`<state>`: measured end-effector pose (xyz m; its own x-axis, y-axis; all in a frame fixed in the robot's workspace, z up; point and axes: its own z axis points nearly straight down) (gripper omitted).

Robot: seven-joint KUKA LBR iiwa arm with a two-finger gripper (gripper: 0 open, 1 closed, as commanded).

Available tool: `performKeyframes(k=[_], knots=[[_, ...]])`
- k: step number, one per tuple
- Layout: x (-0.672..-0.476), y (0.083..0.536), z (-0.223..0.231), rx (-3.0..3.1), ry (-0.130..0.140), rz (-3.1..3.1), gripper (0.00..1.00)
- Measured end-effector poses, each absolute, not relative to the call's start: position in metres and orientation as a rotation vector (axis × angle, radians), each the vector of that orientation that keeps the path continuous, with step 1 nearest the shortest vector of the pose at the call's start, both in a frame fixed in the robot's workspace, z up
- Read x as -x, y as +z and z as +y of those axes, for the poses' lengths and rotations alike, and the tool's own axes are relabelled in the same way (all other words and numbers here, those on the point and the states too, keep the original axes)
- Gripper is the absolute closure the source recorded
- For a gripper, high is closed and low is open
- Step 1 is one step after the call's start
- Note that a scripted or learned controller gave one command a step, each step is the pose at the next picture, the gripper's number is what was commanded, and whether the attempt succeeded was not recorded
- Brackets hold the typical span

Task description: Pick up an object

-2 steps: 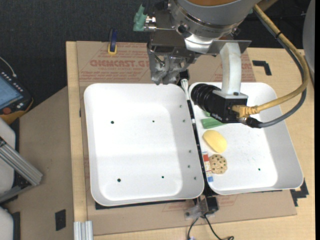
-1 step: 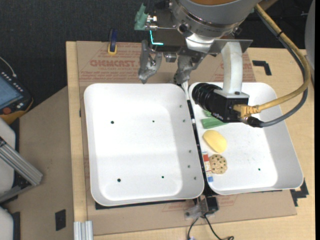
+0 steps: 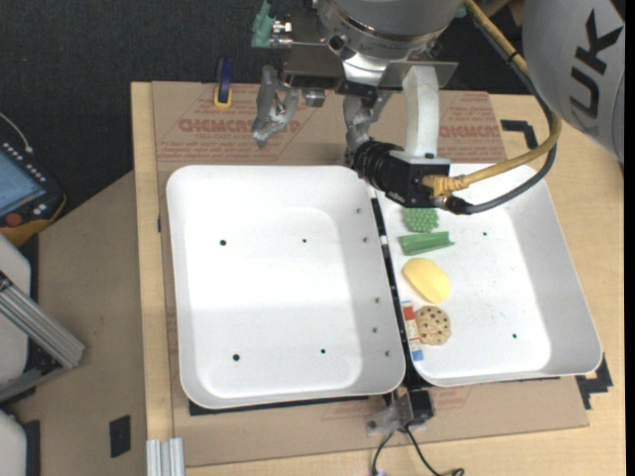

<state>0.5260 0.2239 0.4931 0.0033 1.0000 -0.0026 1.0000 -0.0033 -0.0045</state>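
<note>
My gripper (image 3: 311, 137) hangs over the back rim of the left bin (image 3: 198, 266), and its two fingers (image 3: 267, 117) are spread wide, open, with nothing between them. The objects lie in the right bin (image 3: 526, 296), along its left side. From back to front they are a green ridged piece (image 3: 423, 220), a flat green strip (image 3: 427, 241), a yellow lemon-like object (image 3: 427, 280) and a round speckled cookie (image 3: 433, 325). A small red and blue item (image 3: 410, 321) lies beside the cookie, against the divider. All of them are to the right of the gripper and nearer the front.
A black camera unit (image 3: 402, 177) with a yellow cable (image 3: 496, 172) hangs from the wrist over the right bin's back left corner. Both bins rest on a cardboard sheet (image 3: 198, 117). A small blue and yellow clip (image 3: 224, 85) stands at the sheet's back edge.
</note>
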Motion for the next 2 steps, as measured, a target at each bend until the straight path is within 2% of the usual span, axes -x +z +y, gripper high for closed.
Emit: performKeyframes(k=[2], knots=[[-0.5241,0.4958,0.2242,2.222,0.002,-2.22,0.0]])
